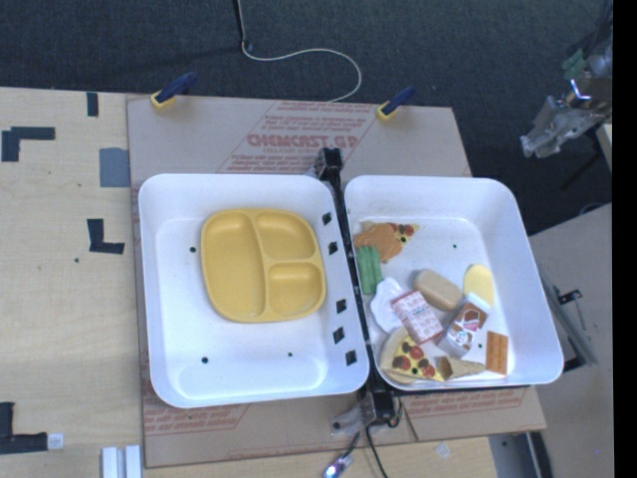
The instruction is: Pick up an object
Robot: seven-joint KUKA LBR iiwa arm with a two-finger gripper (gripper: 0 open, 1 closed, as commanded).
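Note:
The right white bin (503, 207) holds a jumble of toy food. An orange pizza slice (386, 236) lies near its left wall with a green piece (368, 268) just below it. Toward the middle are a tan bread roll (438, 289), a yellow piece (480, 285) and a red-and-white packet (418, 315). Along the front lie a second pizza slice (408, 358), a small printed carton (462, 330) and an orange cracker (496, 352). My gripper (550, 132) hangs high at the far right, outside the bins and well clear of every item.
The left white bin (164, 267) carries a yellow divided plate (264, 264). A black divider (343, 267) runs between the bins. Both sit on cardboard (289, 137) clamped at the back. A white cable (299, 56) loops over the dark floor behind.

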